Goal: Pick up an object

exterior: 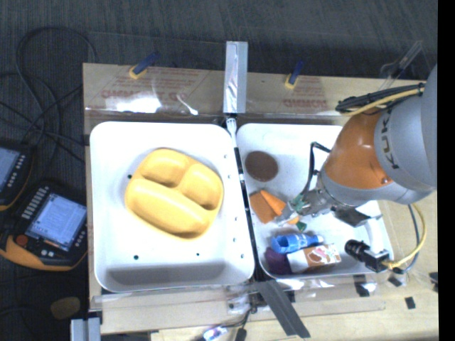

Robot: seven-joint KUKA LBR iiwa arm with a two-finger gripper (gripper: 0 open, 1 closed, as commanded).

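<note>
Down in the right bin, the two-finger gripper (307, 206) is sitting low among the clutter, and how its tips are standing cannot be made out, since the wrist above is covering them; nothing can be seen between them. Just left of it an orange wedge-shaped block (266, 204) is lying on the bin floor, close enough that contact cannot be ruled in or out. Just below, a blue plastic bottle-like piece (290, 243) is lying on its side, beside a brown-and-white printed packet (318, 256) and a dark purple rounded object (279, 263) near the bin's front wall. Farther up, a flat brown round disc (261, 165) is resting apart from the others.

The grey arm with its orange band (355, 160) is reaching in from the right, bending over the right shallow white bin (284, 137). The left shallow white bin (114, 261) is holding one large yellow lumpy soft-looking form (173, 191) near its middle.

Both bins are sitting side by side on a tan bench top (170, 87), where clear plastic sheeting is being held by small blue-and-yellow clips (142, 65) along the back. Around the bench, dark carpeted floor (85, 13) is showing, with black cables looping at the left and a handheld control pendant with a lit screen (50, 222) lying beside the bench.
</note>
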